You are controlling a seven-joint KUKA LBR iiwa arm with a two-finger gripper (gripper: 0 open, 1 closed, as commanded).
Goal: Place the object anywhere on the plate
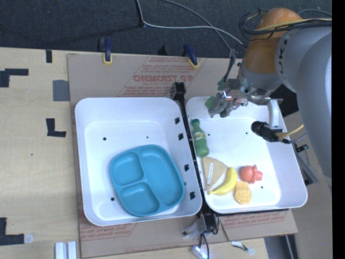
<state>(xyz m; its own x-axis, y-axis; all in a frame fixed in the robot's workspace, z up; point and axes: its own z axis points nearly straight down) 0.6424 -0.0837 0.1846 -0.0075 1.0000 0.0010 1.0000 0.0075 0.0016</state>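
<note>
A blue divided plate (145,179) lies in the left bin (89,123). The right bin (291,185) holds a green bottle (199,139) lying along its left wall. Near the front sit a pale sandwich wedge (214,170), a yellow banana (227,183), a piece of corn (242,193) and a red-orange fruit (249,173). My gripper (222,107) hangs over the far left corner of the right bin, beyond the bottle's cap. A small green patch (209,103) shows just left of the gripper; I cannot make out what it is.
A black divider (186,139) runs between the two bins. A black fitting with a yellow cable (267,130) juts over the right bin's far right side. The arm's grey bulk (312,85) covers the right side. Cardboard lies under the bins.
</note>
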